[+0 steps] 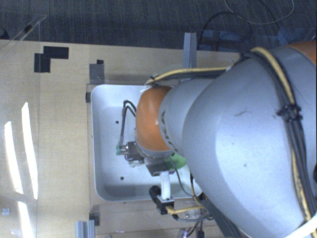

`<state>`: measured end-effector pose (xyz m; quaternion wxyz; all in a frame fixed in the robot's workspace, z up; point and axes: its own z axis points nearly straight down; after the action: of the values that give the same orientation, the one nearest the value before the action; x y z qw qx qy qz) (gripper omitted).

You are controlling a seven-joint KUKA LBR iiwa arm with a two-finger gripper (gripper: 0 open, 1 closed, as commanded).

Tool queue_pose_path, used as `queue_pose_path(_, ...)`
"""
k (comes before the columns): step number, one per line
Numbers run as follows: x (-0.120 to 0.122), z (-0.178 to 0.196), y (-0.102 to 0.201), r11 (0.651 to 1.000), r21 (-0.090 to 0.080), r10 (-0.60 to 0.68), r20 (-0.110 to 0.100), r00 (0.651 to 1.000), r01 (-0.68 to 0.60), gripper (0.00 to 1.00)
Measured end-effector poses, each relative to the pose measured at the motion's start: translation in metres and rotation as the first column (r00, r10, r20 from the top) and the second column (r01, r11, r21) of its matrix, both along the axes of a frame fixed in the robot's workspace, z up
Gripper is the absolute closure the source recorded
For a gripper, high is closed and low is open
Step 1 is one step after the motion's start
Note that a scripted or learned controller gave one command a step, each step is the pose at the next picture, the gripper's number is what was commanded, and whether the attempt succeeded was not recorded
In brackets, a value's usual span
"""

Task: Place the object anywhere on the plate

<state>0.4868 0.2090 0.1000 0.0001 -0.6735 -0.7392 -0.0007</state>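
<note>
From where I'm standing, going left to right: bare wooden tabletop (49, 148), then the white bin (106, 133), and over it the arm (233, 148) hogging pretty much everything. The hand (148, 157) sits low in the bin under the orange band (151, 120); can't tell if it's got anything. A green thing (174, 160) peeks out beside it, maybe the plate or the object. My worry: a blind release could miss the plate.
</note>
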Motion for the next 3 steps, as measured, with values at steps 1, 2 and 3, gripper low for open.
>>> queue_pose_path(1,0.005,0.337,-0.031,0.985,0.004,-0.171,0.009,0.985,0.171,1.00)
queue_pose_path(2,0.014,0.217,-0.064,0.999,-0.001,-0.036,0.002,0.999,0.036,1.00)
queue_pose_path(3,0.000,0.095,-0.088,0.996,0.000,-0.090,0.001,0.996,0.090,1.00)
